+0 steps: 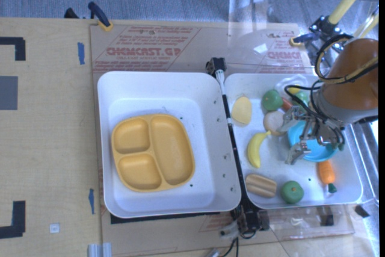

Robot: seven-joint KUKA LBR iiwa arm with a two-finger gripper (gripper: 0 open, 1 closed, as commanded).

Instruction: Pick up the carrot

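Note:
The carrot (326, 173) is a short orange piece with a small green tip. It lies near the front right corner of the right bin (355, 189). My gripper (311, 145) hangs just above and to the left of it, over a blue round object (315, 152). Its fingers (294, 154) are spread and open, and nothing is held between them. The carrot lies apart from the fingers and untouched.
The right bin also holds a banana (257, 149), a pale yellow slice (242, 110), a green piece (272, 99), a beige ball (274, 123), a bread roll (260, 185) and a green round fruit (292, 191). A yellow divided plate (152, 151) sits in the left bin (120, 90).

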